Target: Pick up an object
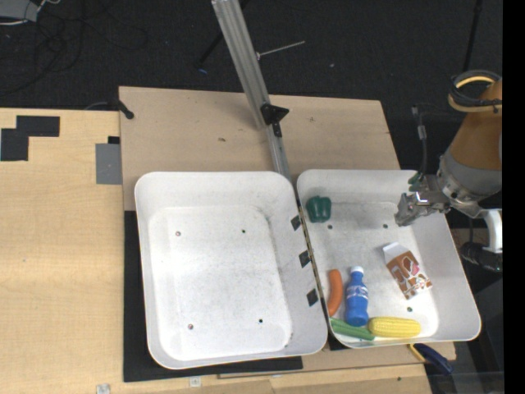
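Note:
The right bin (373, 191) holds a green pepper (318, 209) near its far left corner. A brown and white packet (407, 271) lies at mid right. Along the near edge sit an orange carrot (335, 291), a blue bottle (356, 297), a yellow corn cob (394, 327) and a green pod (353, 331). My gripper (408, 213) hangs over the bin's far right part, above bare floor, roughly 70 px up and apart from the packet. Nothing shows between its fingers.
The left bin (215, 265) lies beside the right one, with black clips (304, 258) along their shared rim. A slanted aluminium rail (246, 71) rises behind the bins. Bare wooden bench lies to the left.

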